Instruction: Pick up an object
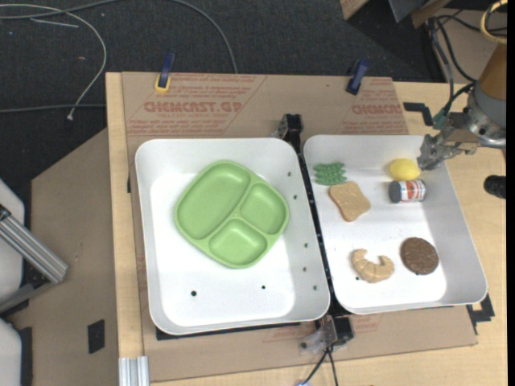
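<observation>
A gripper (432, 153), its grip state impossible to tell, is being poised by the right bin's (459, 284) far edge beside a lemon (404, 169), which risks being nudged against the neighbouring can (407, 190).

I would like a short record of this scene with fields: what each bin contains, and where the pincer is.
left bin: green divided plate
right bin: green leafy piece, toast slice, lemon, small can lying on its side, croissant, brown round patty
pincer: above the right bin's far right part, just right of the lemon; nothing seen between its fingers
</observation>
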Robot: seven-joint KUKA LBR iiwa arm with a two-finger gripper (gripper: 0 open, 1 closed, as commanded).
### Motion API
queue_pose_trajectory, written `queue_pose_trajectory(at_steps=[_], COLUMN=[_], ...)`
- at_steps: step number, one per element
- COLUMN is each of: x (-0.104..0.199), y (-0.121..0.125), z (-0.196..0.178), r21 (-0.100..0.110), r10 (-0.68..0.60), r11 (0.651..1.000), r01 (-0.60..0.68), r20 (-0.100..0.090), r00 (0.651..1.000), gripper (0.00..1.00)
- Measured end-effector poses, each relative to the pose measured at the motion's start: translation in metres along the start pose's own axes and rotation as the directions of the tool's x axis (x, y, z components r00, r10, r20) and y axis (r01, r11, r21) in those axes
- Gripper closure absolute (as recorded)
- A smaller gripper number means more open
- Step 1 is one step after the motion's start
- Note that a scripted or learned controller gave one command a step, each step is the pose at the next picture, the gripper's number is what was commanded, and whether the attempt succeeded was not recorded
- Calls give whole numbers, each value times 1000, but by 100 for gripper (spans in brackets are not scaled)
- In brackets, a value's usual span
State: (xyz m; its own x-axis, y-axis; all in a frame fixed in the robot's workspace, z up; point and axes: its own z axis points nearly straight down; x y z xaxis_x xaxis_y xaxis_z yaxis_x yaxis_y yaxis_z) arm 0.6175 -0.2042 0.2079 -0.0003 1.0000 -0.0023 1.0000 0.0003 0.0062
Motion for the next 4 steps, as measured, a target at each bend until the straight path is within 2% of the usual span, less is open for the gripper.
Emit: queue_pose_trajectory(at_steps=[1, 3, 4], x=[0, 104, 161], y=[1, -22, -41], z=[-12, 4, -8], r21=[2, 10, 9], r10=[-1, -4, -5], r11=[1000, 1000, 1000], r01=[1, 5, 5], r20=[-1, -6, -6], r00=[1000, 1000, 1000], gripper=[100, 100, 100])
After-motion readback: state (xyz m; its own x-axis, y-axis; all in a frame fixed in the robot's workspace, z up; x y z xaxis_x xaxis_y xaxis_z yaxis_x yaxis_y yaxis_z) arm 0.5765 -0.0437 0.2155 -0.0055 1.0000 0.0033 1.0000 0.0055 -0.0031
